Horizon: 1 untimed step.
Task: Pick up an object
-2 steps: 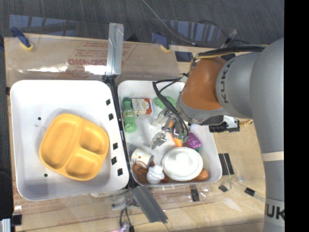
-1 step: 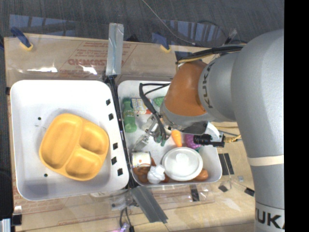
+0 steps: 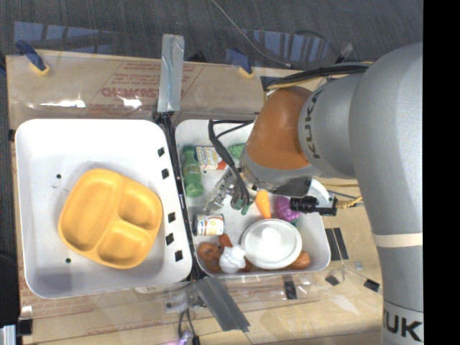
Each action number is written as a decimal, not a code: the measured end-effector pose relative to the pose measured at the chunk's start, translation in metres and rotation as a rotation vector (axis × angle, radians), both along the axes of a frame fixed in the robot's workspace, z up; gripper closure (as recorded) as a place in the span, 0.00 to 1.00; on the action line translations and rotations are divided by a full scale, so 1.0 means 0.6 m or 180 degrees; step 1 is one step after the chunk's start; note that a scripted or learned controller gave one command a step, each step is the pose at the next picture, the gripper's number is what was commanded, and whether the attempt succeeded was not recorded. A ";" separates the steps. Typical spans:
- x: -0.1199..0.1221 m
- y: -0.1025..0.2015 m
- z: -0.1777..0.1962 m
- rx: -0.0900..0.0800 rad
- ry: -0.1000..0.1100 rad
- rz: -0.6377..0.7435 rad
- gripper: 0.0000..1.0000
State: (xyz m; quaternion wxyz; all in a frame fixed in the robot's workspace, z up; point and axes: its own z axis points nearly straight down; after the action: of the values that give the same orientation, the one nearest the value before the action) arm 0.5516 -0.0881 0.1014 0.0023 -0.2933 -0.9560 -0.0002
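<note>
arm (image 3: 338,135) crowds right bin (image 3: 325,254), claw (image 3: 228,191) low among green bottle (image 3: 192,175), can (image 3: 210,226), carrot (image 3: 264,204), white bowl (image 3: 272,244), grip state cannot tell; yellow divided tray (image 3: 109,216) in left bin (image 3: 36,142).

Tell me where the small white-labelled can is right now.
The small white-labelled can lies on its side in the right white bin, near that bin's left wall, just left of the round white bowl and above the brown sausage-shaped toy.

Yellow tray (image 3: 109,216), white bowl (image 3: 272,244), green bottle (image 3: 192,172), orange carrot (image 3: 264,204).
</note>
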 end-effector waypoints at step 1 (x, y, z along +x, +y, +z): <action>-0.033 -0.075 -0.015 -0.0006 -0.0014 0.1149 1.00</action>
State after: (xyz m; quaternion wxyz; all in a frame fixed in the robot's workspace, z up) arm 0.5319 -0.1329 0.0923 0.0000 -0.1169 -0.9931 0.0005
